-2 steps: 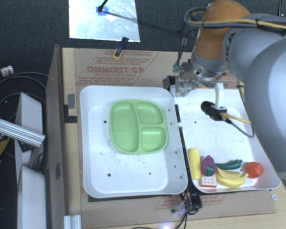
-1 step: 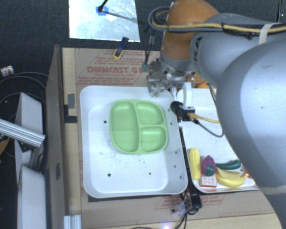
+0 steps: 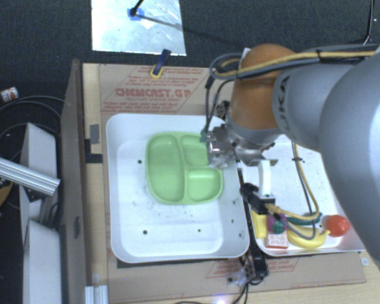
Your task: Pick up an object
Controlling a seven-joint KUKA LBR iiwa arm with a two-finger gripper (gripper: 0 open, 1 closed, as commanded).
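Observation:
A light green divided plate (image 3: 180, 170) lies in the left white bin (image 3: 133, 233). My gripper (image 3: 216, 149) hangs over the plate's right edge, close to the wall between the bins, with the arm's orange band (image 3: 259, 81) just above it. In the right bin's (image 3: 332, 249) front corner lie a yellow banana (image 3: 307, 239), an orange-red ball (image 3: 337, 224), a small purple-and-green piece (image 3: 280, 221) and a red-and-white carton (image 3: 277, 240).
The big grey arm (image 3: 342, 106) covers most of the right bin. A cardboard sheet (image 3: 152, 90) lies under both bins. Cables (image 3: 19, 128) and a metal bar (image 3: 22, 175) sit off the bench to the left.

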